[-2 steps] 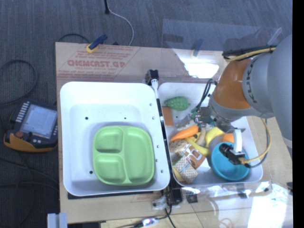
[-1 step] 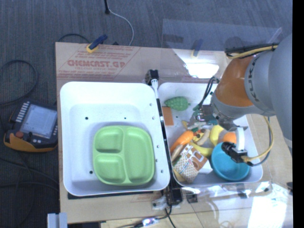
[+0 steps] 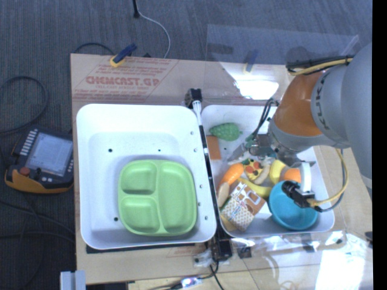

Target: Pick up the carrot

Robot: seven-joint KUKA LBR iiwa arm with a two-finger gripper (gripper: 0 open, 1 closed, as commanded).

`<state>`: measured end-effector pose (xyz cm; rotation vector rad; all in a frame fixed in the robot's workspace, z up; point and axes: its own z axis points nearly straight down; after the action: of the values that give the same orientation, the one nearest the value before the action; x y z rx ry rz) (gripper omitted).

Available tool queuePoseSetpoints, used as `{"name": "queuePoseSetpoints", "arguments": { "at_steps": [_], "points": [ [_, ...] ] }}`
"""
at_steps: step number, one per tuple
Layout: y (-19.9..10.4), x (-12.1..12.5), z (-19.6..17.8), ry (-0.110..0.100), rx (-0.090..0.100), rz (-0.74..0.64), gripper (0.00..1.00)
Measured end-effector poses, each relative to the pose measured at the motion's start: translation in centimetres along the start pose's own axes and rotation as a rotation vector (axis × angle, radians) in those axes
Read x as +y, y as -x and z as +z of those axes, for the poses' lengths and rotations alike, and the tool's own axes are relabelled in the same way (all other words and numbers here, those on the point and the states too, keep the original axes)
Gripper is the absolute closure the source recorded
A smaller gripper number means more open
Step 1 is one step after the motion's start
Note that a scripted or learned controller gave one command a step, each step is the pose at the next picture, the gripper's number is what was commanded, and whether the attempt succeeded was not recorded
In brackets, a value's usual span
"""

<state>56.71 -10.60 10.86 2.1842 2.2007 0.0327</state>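
Hand [image 3: 261, 156] is down in the right bin's clutter, can't tell how its grip is set.

Two white bins sit side by side on the surface: the left bin [image 3: 97, 132] has one green divided plate [image 3: 158, 198] with three compartments, and the right bin [image 3: 326, 222] is the crowded one. The carrot [image 3: 231, 174], one orange piece, lies near the middle of the right bin, just left of the hand and touching the one snack packet [image 3: 242, 207] below it. Also in there: one leafy green thing [image 3: 225, 130] at the top, one banana [image 3: 259, 186], one orange [image 3: 292, 175], one blue bowl [image 3: 292, 208] at the bottom right. One pendant [image 3: 41, 161] lies off to the left on the floor.
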Motion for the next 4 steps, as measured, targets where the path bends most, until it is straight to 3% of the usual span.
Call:
{"name": "queuePoseSetpoints", "arguments": {
  "at_steps": [2,3,4],
  "points": [
    [-1.0,-6.3,0.7,0.014,-0.001,0.380,0.00],
    [-1.2,-6.7,0.8,0.004,0.006,0.726,0.00],
    [-1.0,-5.3,1.2,-0.022,-0.005,0.951,0.00]
  ]
}}
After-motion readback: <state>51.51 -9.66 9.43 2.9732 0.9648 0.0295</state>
